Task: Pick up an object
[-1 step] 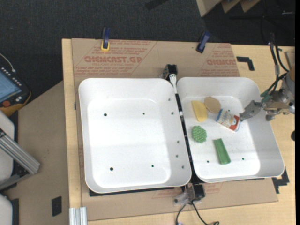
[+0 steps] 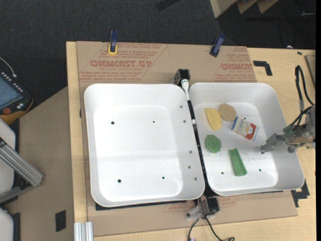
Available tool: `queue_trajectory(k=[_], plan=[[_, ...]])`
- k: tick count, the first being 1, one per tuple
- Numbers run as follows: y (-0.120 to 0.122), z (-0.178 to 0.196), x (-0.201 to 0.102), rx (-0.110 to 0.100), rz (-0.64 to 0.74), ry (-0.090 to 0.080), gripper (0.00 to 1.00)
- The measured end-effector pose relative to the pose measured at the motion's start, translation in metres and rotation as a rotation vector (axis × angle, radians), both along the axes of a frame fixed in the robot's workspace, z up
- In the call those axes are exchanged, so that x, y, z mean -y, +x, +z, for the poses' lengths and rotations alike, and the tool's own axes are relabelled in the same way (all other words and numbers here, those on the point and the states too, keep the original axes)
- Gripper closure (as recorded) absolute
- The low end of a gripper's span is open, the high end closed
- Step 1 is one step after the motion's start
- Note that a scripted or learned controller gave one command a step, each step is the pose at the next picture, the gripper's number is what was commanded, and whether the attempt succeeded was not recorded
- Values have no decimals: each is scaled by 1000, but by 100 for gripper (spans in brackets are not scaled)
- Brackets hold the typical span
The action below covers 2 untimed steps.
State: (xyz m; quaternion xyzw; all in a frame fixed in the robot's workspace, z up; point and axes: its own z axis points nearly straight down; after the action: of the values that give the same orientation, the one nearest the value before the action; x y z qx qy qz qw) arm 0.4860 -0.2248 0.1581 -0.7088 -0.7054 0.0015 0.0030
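Camera view: flat green block point(image 2: 237, 162) lies slantwise in right bin point(image 2: 288, 172)

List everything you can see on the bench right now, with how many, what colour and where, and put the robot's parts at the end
Bins: two, white, side by side on the bench.
Yellow piece: one, pale yellow, right bin, upper middle.
Round disc: one, tan, right bin, touching the yellow piece's right side.
Small carton: one, white with red and blue print, right bin, right of the disc and lower.
Bumpy ball: one, green, right bin, near its left wall.
Green block: one, green, elongated, right bin, lower middle.
Clamps: two, blue, on the board's far edge.
Cardboard sheet: one, brown with red print, under the bins.
Gripper: one, grey, over the right bin's right edge, apart from every item.
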Motion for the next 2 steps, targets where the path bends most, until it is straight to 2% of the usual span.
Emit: queue_trajectory(k=[1, 2], plan=[[7, -76, -5, 3, 8, 9, 0], [28, -62, -3, 6, 7, 1, 0]])
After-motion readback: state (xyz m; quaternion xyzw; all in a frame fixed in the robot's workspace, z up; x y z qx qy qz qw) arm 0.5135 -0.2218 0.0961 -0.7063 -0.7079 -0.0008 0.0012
